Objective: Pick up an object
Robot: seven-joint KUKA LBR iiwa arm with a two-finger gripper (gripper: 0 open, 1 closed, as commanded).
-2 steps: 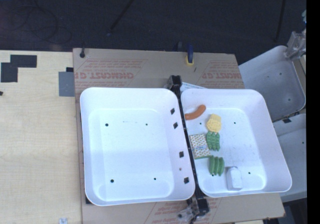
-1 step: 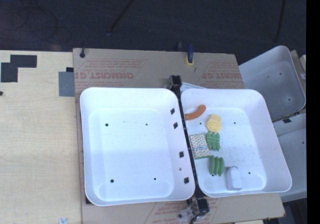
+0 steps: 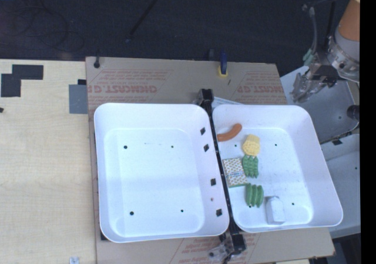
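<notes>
Bins are seen side by side on a brown cardboard sheet (image 3: 176,80) laid over the counter (image 3: 41,169). The left bin (image 3: 106,122) is shown with bare white floor. The right bin (image 3: 317,163) is found to hold six small items, all gathered toward its left half.

An orange sausage-shaped piece (image 3: 229,132) is noted near the upper left wall of the right bin. A yellow ridged piece (image 3: 251,144) is placed just below and right of it. A green ridged piece (image 3: 251,166) is seen directly beneath the yellow one, apparently touching it. A flat patterned square (image 3: 234,171) is located just left of the green piece, against the dividing wall. A dark green pod-like piece (image 3: 254,195) is set lower down, and a pale grey block (image 3: 275,210) is observed beside it near the front wall.

The end effector (image 3: 306,83) is recorded at the upper right, outside the right bin and well apart from every item. Nothing is seen held in it. Whether it is spread or pressed together cannot be told at this size. The arm (image 3: 351,22) is seen entering from the right edge.
</notes>
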